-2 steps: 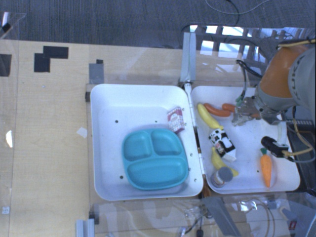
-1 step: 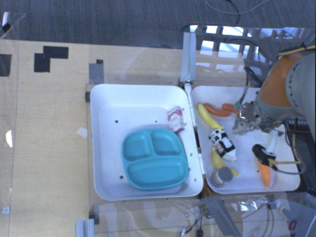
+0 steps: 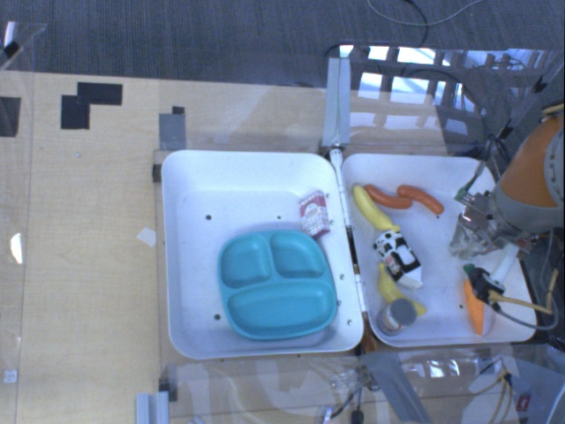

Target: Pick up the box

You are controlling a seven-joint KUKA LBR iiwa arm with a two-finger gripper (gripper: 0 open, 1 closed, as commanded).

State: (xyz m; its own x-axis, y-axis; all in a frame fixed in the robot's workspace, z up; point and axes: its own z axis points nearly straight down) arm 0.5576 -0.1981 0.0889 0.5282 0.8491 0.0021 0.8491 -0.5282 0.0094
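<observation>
- Blue plate: divided, three compartments, lying in the left bin. It is the reference for every entry below.
- Box: small, red and white, just beyond the plate's far right corner, close to the wall shared with the right bin. It lies free, with nothing gripping it.
- Carton: black-and-white cow pattern, right of the plate across the shared wall. It is also box-shaped, so it may be the intended thing instead.
- Bananas, sausages, can, carrot: all right of the plate, in the right bin.
- Gripper: far right of the plate, low over the right bin's outer side, well apart from box and carton. Whether it is spread or closed cannot be told, and nothing shows in it.
- Step in hand: approach, with the pick not yet made.
- Next move: travel toward the plate, centre over the box, descend clear of the bin wall, then close.
</observation>
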